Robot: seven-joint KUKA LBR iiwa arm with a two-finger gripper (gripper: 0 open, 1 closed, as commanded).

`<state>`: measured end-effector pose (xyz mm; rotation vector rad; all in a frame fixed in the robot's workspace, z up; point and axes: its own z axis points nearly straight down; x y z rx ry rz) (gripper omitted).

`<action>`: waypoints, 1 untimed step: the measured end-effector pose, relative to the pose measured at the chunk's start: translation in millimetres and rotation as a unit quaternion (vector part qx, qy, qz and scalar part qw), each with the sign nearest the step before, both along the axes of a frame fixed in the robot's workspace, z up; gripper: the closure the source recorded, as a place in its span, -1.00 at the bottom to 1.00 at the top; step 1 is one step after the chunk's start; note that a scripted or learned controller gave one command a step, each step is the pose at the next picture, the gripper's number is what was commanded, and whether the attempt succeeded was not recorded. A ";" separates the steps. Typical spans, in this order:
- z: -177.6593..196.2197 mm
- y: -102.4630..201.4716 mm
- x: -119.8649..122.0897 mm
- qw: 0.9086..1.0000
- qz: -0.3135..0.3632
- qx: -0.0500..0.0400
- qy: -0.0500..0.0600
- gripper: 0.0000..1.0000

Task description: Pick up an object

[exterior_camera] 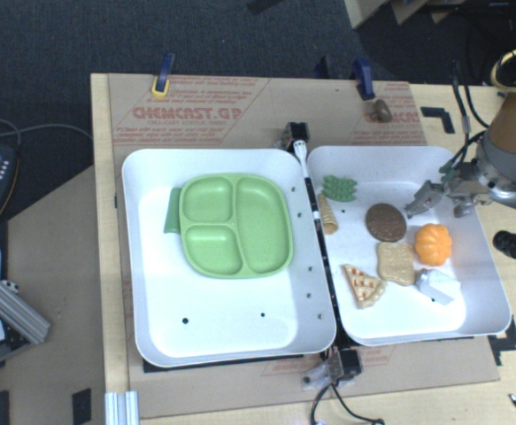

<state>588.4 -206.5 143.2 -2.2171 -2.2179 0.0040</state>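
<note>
My gripper (442, 204) hangs over the right bin (479, 321) near its far right side, open, with nothing between its fingers. Just below it lies an orange fruit (433, 243). A brown round cookie (386, 222) sits to the gripper's left. Nearby are a tan cracker (396, 262), a pizza slice (364, 284), a small white and grey piece (438, 286), a green leafy piece (338, 187) and a tan cone-shaped piece (328, 213).
The left bin (151, 308) bears a green divided plate (236, 224) over a darker green piece (171, 211). The ridge where the two bins meet (315, 237) runs down the middle. Clamps (161, 76) sit at the bench's far edge.
</note>
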 end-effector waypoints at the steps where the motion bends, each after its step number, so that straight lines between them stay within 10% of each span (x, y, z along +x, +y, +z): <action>1: -53.0 1.1 -0.5 1.000 0.000 0.000 0.000 -1.00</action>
